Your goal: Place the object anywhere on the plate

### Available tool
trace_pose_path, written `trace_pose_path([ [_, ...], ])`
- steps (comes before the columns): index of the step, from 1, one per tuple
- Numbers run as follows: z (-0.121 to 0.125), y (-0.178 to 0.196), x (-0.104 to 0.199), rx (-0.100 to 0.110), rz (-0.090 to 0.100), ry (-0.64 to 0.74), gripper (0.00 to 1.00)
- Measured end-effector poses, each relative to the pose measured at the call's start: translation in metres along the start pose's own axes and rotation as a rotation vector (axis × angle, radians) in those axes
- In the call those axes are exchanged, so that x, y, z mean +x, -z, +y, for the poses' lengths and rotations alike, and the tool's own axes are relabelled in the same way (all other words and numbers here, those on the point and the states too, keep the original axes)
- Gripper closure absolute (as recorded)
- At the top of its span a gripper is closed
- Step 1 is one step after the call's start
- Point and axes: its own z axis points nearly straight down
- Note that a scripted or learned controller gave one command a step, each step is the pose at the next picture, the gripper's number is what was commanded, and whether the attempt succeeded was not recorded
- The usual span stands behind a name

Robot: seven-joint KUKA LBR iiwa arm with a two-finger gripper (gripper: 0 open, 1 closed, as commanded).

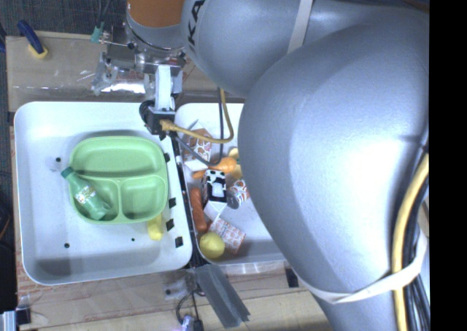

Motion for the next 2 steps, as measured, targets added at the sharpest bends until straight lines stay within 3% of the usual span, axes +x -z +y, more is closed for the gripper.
trace_pose_path([
  [1, -0.008, -0.092, 0.057, 0.002, -0.001, -0.194, 0.0],
  [2, -0.008, 0.016, 0.057, -0.004, 0.001, 0.086, 0.0],
])
